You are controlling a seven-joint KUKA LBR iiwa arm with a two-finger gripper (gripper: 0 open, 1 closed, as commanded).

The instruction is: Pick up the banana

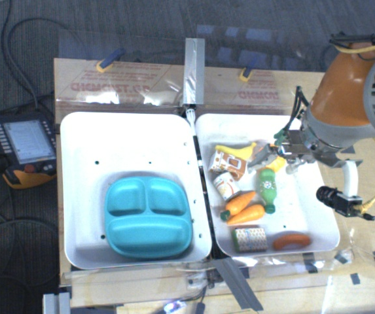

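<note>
Pendant (22, 148) is lying on the floor at far left, its screen facing up, just beside the desk (128, 87). Next, the left bin (127, 124) is holding a blue sectioned plate (149, 216), which is sitting toward the bin's near edge. A taped metal strip (194, 67) is running down to the seam between the two bins.

The right bin (318, 224) is carrying a cluster of small things. A yellow and white carton (232, 162) is lying at its left part, with a small can (226, 186) just below it. Two carrots (242, 207) are resting side by side beneath the can, touching each other. A silvery block (249, 239) is sitting near the front wall, and a reddish sausage (291, 241) is lying just right of it. A green bottle (267, 187) is standing out between the carrots and the arm.

The banana (275, 164) is lying in the upper middle of this bin, just above the bottle, partly covered by the gripper (270, 152). The gripper is hanging right over it, touching or nearly touching; whether it is spread or pinching cannot be told. The arm (344, 103) is reaching in from the right.
</note>
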